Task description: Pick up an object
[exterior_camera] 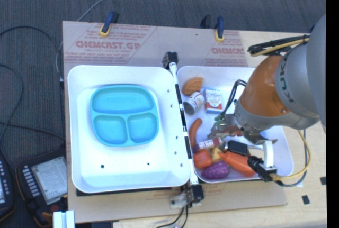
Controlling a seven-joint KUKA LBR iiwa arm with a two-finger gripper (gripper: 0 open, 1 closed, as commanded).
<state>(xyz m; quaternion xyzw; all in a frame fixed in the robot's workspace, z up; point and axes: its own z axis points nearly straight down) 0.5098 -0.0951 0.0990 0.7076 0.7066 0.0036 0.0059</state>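
Gripper (225,134) low over the toy food in the right bin (283,161).
Its opening cannot be told (arm covers it); the sausage (194,129), tomato (202,158), purple grapes (215,171) and carrot (238,163) crowd the bin's near-left corner. The left bin (79,169) holds 1 blue tray (125,115).

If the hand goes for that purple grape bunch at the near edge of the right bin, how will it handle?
The purple grape bunch looks like a lumpy plastic toy, so probably light and stiff. Its rounded bumps may slip between fingers. It sits wedged against the carrot and the right bin wall, so it will likely shove neighbours rather than roll.
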